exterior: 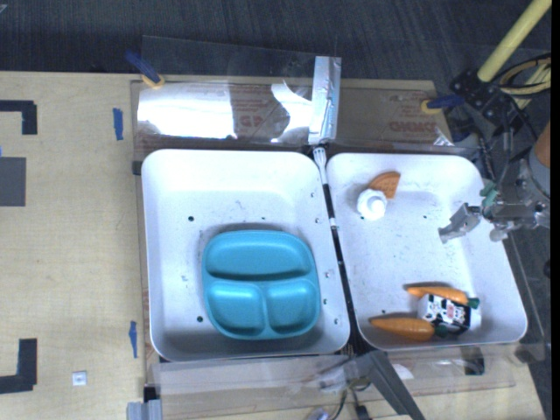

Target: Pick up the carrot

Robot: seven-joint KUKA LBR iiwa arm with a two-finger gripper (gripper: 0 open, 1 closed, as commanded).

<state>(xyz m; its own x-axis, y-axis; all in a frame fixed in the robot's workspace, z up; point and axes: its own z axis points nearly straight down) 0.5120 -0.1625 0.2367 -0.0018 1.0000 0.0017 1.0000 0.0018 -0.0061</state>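
With jaws whose state I cannot tell, the gripper [461, 221] should drop squarely over the long orange carrot [402, 326] lying against the small black-and-white carton [449, 312].

setting: robotics lab / test bench, not a home or kitchen
bench [61, 234]: plain plywood top with black tape corner marks and blue tape tabs
bins: two shallow white bins [157, 182] side by side, taped-down cardboard and clear plastic sheeting [227, 112] behind them
floor: dark grey carpet [262, 7] beyond the bench
rig: robot arm hardware [503, 204] at the right edge, bundled cables [525, 77] and a yellow pole [521, 29] above it
contents: toy food props and a blue divided tray [260, 281], staged as test objects
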